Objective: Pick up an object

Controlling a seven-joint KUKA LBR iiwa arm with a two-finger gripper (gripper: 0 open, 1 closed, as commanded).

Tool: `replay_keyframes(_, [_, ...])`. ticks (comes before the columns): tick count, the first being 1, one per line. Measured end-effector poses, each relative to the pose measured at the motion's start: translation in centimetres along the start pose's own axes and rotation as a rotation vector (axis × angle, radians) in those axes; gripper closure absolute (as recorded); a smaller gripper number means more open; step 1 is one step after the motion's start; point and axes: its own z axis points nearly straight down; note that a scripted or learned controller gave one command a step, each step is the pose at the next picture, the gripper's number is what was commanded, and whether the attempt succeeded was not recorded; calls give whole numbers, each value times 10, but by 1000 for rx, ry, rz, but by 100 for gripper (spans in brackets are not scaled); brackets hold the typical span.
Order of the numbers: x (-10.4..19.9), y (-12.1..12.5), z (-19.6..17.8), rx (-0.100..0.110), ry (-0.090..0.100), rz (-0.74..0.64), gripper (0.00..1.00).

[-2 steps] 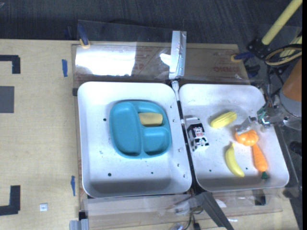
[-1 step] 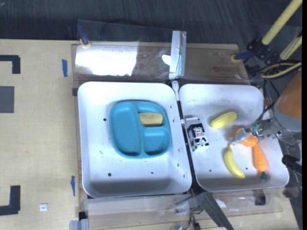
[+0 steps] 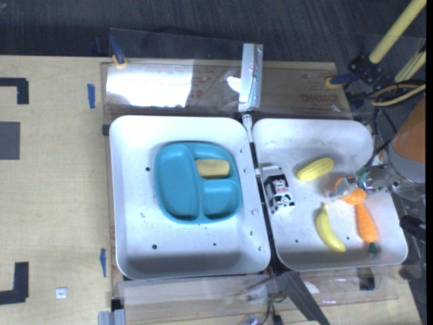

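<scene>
Two white bins are seen side by side on the bench. In the left bin (image 3: 135, 249) a blue divided tray (image 3: 181, 188) is set near the middle, and a yellow sponge-like block (image 3: 212, 168) lies in its compartment at about 1 o'clock. In the right bin (image 3: 298, 246) four things are scattered: a small black-and-white toy (image 3: 278, 191) at 9 o'clock against the dividing wall, a corn cob (image 3: 315, 169) near the middle toward 12 o'clock, a banana (image 3: 329, 230) at about 5 o'clock, and a carrot (image 3: 365, 221) at about 3 o'clock, its tip pointing toward 6 o'clock.

The gripper (image 3: 346, 187) is brought in from 3 o'clock and is seen low over the right bin, right at the top end of the carrot and just beside the corn cob. How wide it stands cannot be told, as the metal parts are blurred and small. No thing is seen lifted clear of the bin floor.

The carrot is judged to be the likely target. Several failures could follow. Only the carrot's narrow top end may be caught, so that it swings or slips out when raised. The corn cob, being round, could be nudged and rolled away. The bin's wall at 3 o'clock may also be struck by the wrist.
</scene>
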Motion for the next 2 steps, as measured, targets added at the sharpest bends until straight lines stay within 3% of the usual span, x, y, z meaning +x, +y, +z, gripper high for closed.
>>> replay_keyframes(1, [-1,2,10,9,6,27,100])
replay_keyframes(2, [55,27,-100,15,-12,-44,100])
